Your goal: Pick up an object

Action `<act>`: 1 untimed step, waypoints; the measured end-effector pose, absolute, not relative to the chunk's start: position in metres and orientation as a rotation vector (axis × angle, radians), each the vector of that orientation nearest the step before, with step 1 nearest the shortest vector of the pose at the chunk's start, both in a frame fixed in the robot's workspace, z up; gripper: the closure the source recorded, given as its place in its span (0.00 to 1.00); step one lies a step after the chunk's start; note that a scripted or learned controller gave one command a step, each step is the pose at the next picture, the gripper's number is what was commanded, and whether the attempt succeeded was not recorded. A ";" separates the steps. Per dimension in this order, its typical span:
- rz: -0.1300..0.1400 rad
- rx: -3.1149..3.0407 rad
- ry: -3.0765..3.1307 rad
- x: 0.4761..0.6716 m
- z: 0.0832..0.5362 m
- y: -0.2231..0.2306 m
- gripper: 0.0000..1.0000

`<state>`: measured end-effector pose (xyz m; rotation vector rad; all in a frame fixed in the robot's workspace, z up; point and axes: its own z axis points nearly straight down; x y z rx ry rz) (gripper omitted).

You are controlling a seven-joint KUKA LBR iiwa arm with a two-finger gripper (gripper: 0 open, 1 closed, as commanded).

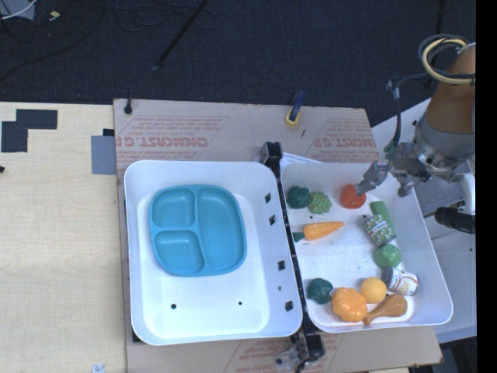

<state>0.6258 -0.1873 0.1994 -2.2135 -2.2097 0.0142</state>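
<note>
Gripper (386, 179) is hanging over the far right part of the right bin (432, 243), fingers spread apart with nothing between them; one fingertip is sitting just beside the red tomato (352, 197), the other is pointing down near the bin's right wall. Nothing is being held.

Going by size: the left bin (144, 301) is carrying a blue divided plate (197, 230), its compartments bare. The right bin is holding all the small toy food. An orange carrot (321, 229) is lying across the middle, a tan squash (386, 310) is lying along the near edge, touching an orange pepper (349, 305). A green patterned packet (380, 224) is lying near the right wall, with a green ball (387, 255) just below it. A dark green broccoli (298, 197) and a lighter green floret (319, 203) are sitting side by side at the far left corner. Another dark green piece (319, 290) is sitting near the pepper. A yellow lemon (373, 289) and a small white cup (404, 284) are sitting beside the squash.

Progress: the pick is not done yet. Judging from the pose, the tomato looks like the likely target, since it is closest to the open fingers. Left to do: centre over it, lower, close, lift.
</note>
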 end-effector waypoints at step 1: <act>0.002 -2.219 -2.220 0.629 0.209 -0.187 0.00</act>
